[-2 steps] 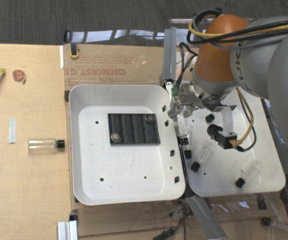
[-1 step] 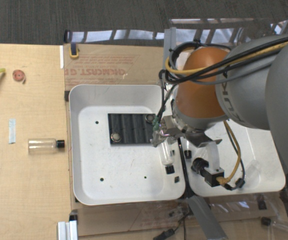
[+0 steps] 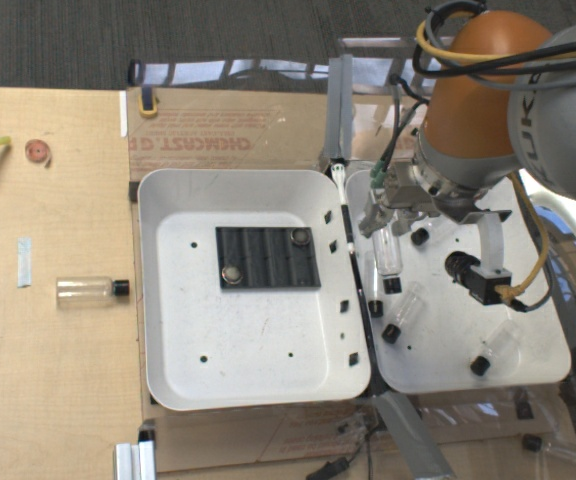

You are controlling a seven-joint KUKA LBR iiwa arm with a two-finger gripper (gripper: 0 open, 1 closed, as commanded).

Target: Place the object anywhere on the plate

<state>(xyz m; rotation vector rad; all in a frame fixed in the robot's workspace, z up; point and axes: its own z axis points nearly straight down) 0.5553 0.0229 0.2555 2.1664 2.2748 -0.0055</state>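
Vial [image 3: 386, 260] under the pincer [image 3: 400, 230], plate [image 3: 268, 258] waiting.
Whether the pincer grips that clear, black-capped vial in the right bin [image 3: 528, 363], I cannot tell. Further vials lie just beyond it. Left of the pincer, the dark ribbed plate sits in the left bin [image 3: 168, 358]; placing is not yet done.
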